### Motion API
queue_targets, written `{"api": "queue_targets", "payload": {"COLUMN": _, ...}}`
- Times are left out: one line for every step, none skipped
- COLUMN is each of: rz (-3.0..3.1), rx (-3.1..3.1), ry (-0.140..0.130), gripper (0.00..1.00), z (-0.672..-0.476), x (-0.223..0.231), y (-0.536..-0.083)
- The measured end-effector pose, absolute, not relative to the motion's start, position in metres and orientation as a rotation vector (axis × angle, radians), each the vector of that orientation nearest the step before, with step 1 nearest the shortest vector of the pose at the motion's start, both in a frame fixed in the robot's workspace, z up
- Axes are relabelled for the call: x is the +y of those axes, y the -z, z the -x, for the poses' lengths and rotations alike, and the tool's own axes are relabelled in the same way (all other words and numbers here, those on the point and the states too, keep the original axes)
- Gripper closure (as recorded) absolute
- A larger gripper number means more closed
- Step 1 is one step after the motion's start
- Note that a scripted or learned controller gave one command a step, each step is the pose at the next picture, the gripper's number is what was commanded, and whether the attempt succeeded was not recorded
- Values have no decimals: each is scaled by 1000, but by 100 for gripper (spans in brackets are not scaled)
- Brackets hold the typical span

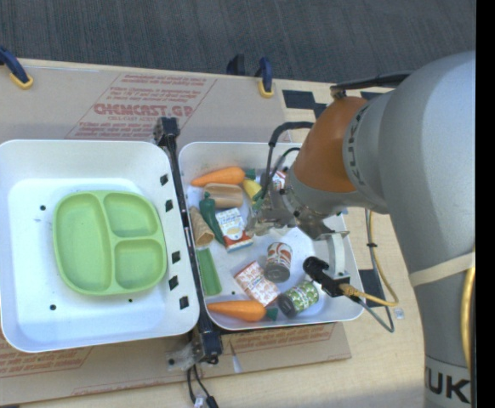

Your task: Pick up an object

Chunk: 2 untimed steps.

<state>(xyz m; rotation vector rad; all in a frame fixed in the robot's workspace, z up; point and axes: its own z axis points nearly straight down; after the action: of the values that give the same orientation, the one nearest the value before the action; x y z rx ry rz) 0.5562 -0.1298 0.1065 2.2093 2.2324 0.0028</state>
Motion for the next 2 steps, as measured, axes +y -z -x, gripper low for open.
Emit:
{"api": "queue_targets", "payload": {"rz": -2217, "rx": 2226, "ry": 0, "gripper": 100, "z": -484, "x": -155, "y": -192}}
{"api": "queue_targets", "payload": {"rz": -2213, "rx": 2226, "ry": -1, "gripper": 100, "z": -564, "x": -188, "y": -281}}
